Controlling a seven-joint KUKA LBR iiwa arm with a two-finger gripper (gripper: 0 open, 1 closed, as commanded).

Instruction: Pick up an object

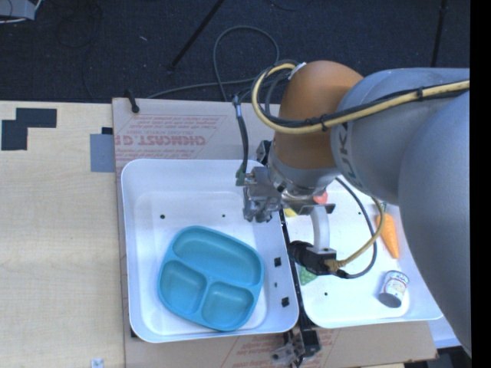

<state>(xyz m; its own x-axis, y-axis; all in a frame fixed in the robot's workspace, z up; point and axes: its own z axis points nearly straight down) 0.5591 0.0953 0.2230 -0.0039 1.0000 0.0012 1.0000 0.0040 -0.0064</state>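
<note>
Sky-blue three-compartment plastic tray (210, 277), shallow white plastic bins (138, 205), orange carrot-shaped toy (390, 236), small silver-grey can (393, 288), pale wood-grain counter (54, 244)

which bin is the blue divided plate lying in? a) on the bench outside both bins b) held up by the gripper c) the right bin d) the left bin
d: the blue divided plate lies flat on the floor of the left bin, while the right bin holds the carrot and the small can.
</note>
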